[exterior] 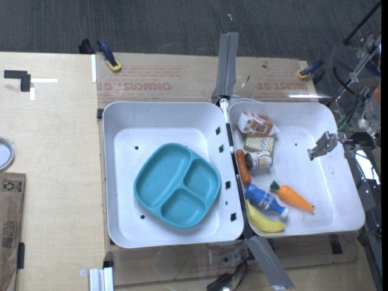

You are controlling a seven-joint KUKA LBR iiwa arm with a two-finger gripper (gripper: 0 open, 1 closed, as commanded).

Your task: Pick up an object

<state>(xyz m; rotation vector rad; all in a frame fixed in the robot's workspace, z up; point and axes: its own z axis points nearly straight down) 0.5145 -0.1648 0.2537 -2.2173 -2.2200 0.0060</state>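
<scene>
My gripper [321, 145] hangs over the right part of the right bin [315, 117], above bare white floor, with nothing seen in it. The objects lie along that bin's left side, well to the gripper's left. They are a brown-and-white snack packet [256, 124], a small patterned box [259, 144], a little can [262, 160] on its side, and a red sausage [243, 166]. Lower down lie a blue bottle [265, 200], an orange carrot [294, 197] and a yellow banana [264, 220]. The carrot is the nearest, below and left of the gripper.
A blue divided plate [177, 185] lies in the left bin [121, 120]. A grey divider post [228, 65] stands between the bins at the back. Cables and arm hardware [364, 114] crowd the right edge. Clamps [109, 56] sit on the cardboard behind.
</scene>
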